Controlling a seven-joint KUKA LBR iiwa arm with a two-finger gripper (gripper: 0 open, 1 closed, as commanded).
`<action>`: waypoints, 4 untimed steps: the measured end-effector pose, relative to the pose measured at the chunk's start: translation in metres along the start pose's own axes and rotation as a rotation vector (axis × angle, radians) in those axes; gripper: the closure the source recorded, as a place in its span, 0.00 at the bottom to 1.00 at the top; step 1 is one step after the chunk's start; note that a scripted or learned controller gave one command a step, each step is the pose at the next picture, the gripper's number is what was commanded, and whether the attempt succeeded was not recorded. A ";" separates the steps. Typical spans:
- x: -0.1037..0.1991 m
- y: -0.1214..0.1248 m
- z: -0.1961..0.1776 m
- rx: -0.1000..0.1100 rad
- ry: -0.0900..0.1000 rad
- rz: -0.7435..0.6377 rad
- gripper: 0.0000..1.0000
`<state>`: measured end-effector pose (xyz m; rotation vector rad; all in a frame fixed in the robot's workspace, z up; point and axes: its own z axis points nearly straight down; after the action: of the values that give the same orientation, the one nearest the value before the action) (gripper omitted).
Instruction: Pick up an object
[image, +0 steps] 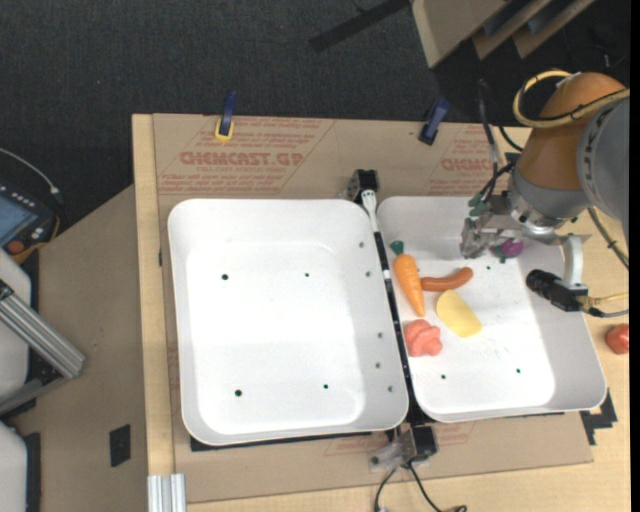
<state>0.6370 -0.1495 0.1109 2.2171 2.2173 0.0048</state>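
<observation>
Landmark: the black hinge strip (385, 290) is running between the two shallow white plastic bins, and every place below is being given from it.

Left bin: the wide white bin (190, 300) is lying just left of the strip with nothing resting in it, so it is probably waiting to receive whatever gets lifted.

Right bin: the second white bin (560, 385) is lying just right of the strip and is holding all the toys.

Carrot: a small orange plastic carrot with a green tip (408, 282) is lying just right of the strip, nearly parallel to it.

Sausage: a reddish-brown curved toy sausage (446, 282) is touching the carrot's far side.

Yellow piece: a pale yellow rounded block (459, 314) is sitting just below the sausage.

Pink piece: a lumpy pink toy (424, 339) is resting close to the strip, below the carrot.

Purple piece: a small purple object (512, 247) is peeking out well right of the strip, partly hidden by the tool.

Pincer: the grey two-finger gripper (480, 240) is hanging low over the right bin's far end, beside the purple object and apart from the toy cluster; whether it is spread or closed cannot be told.

Judgement: it seems to be lining up on the purple object, the likeliest thing to be picked.
</observation>
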 end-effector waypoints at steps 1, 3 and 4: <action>0.000 0.000 0.001 0.001 0.000 0.000 0.00; -0.033 -0.026 -0.094 -0.004 -0.003 0.003 1.00; -0.051 -0.055 -0.211 -0.008 -0.005 0.002 1.00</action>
<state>0.5806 -0.1997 0.3212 2.2130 2.2084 0.0090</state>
